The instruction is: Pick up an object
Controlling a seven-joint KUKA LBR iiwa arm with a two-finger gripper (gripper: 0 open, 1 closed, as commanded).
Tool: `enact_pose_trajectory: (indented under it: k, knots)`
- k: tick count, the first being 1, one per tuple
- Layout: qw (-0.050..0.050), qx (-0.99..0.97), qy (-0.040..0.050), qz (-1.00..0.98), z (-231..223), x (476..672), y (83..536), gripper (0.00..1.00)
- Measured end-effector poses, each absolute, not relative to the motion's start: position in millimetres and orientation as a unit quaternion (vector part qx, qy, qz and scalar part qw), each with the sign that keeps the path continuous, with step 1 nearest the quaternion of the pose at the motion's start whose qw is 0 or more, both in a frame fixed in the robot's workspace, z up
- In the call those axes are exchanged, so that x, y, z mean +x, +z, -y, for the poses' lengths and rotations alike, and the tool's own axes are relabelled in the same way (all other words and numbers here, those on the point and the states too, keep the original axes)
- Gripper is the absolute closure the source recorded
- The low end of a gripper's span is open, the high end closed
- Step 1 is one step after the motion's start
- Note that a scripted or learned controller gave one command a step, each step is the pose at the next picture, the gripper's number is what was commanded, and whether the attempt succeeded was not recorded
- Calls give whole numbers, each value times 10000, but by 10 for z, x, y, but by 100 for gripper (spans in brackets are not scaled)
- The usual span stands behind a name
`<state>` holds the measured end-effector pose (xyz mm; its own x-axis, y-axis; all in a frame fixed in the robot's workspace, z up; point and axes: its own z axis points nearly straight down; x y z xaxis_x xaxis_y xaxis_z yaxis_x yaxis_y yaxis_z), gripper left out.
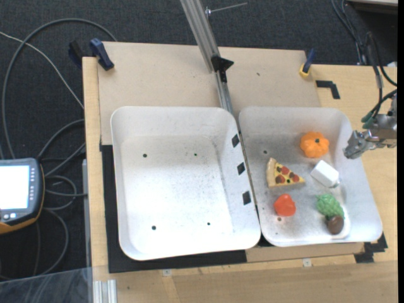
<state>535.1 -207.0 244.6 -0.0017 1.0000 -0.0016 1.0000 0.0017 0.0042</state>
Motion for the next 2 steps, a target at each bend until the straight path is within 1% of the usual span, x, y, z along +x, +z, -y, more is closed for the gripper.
enact_pose_trajectory:
  k: [1,2]
  knots:
    - [11,7043,19,-7099,1536,5600,2521,100]
    - [5,7045,17,-7097,1040,5725,2583,100]
